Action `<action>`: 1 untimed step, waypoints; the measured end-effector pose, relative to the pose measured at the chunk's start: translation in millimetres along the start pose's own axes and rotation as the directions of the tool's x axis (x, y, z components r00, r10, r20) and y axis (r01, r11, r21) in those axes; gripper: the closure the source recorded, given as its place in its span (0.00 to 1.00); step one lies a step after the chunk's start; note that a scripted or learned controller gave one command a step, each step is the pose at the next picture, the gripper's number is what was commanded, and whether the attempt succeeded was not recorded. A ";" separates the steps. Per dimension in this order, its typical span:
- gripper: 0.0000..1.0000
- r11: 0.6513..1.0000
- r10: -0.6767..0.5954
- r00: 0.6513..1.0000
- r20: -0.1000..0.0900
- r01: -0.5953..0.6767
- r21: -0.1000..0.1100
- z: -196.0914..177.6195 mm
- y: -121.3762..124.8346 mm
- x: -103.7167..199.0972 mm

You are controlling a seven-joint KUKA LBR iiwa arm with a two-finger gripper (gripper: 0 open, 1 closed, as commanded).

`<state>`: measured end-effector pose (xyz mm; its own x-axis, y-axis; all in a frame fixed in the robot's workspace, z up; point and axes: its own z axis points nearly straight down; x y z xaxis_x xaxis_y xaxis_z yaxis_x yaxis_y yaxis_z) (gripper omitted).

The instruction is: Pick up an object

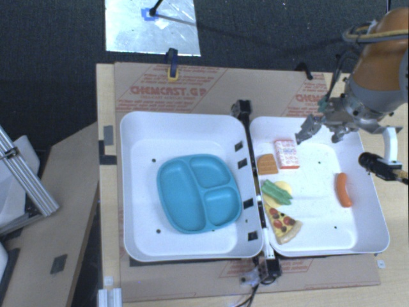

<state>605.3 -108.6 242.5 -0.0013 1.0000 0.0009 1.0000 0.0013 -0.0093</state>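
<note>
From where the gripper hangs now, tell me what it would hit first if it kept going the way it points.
Probably the red-and-white carton: the gripper points down-left toward it, over the right bin. Depth is unclear.

A brown cardboard sheet [211,85] lies flat on the worktop under the two shallow white bins. Red print stands on it. On its far strip, beyond the left bin, the lettering reads roughly "CHEMCAST", followed by two or three characters too blurred to tell. More red print of the same kind shows on the far right strip and along the near edge, too small to read. A small red-and-white carton [287,153] in the right bin bears print that is unreadable.
</note>
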 end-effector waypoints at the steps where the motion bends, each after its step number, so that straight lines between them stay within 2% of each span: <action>1: 0.00 1.000 -0.002 1.000 0.002 0.002 -0.011 -5.7 2.1 0.1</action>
<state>607.4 -108.5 248.1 -0.0031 1.0000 -0.0006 1.0000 0.0031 0.0015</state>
